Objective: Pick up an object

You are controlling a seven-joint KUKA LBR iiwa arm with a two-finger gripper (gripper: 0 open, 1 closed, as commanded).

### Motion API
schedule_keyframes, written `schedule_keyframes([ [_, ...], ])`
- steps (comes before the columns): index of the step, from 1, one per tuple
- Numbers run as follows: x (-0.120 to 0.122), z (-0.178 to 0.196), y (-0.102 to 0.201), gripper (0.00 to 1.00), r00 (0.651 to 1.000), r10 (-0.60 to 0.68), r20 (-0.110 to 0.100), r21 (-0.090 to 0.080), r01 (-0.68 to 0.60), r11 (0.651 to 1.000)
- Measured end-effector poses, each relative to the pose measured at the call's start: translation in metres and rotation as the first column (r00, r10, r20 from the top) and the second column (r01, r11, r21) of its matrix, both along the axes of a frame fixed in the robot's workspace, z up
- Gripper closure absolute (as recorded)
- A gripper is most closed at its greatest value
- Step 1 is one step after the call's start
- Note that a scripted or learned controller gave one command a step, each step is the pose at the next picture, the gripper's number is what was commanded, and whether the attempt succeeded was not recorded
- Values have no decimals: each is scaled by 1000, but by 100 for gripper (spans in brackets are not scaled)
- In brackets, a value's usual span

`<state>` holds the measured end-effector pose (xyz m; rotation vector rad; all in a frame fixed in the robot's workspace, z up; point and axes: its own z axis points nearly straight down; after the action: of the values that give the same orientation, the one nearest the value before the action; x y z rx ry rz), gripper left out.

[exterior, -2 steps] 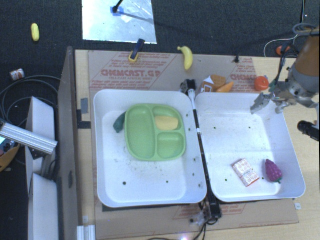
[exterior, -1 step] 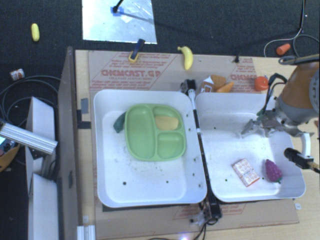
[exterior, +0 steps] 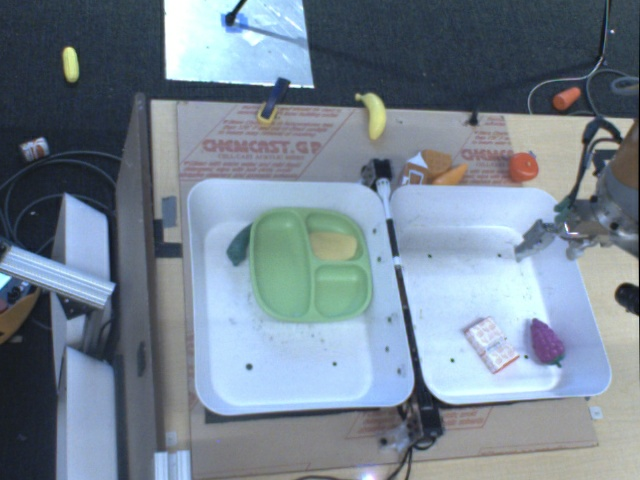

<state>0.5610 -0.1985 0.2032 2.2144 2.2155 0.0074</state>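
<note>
In the right bin [exterior: 470, 223] a small red-and-white box [exterior: 491, 344] lies near the front. A purple bunch of grapes [exterior: 546, 341] rests just right of it, by the bin's right wall. My gripper [exterior: 548, 236] hangs over the right bin's far right side, well behind both objects, and nothing shows in it. The left bin [exterior: 215, 268] bears a green divided plate [exterior: 305, 268] with a yellow piece [exterior: 333, 244] in its upper right compartment. A dark green object [exterior: 238, 244] leans against the plate's left rim.
Behind the bins on the cardboard lie a banana [exterior: 374, 114], an orange carrot-like piece [exterior: 438, 169], a red-orange ball [exterior: 523, 167] and a blue-and-yellow clamp [exterior: 271, 102]. A black divider [exterior: 393, 258] runs between the bins. Cables trail at the far right.
</note>
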Motion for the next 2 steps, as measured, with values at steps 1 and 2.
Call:
schedule_keyframes([
  [1,-43,2,-9,0,1000,-2,-11,3,2,1000],
  [2,-76,-6,-6,0,1000,-1,-11,3,1,1000],
])
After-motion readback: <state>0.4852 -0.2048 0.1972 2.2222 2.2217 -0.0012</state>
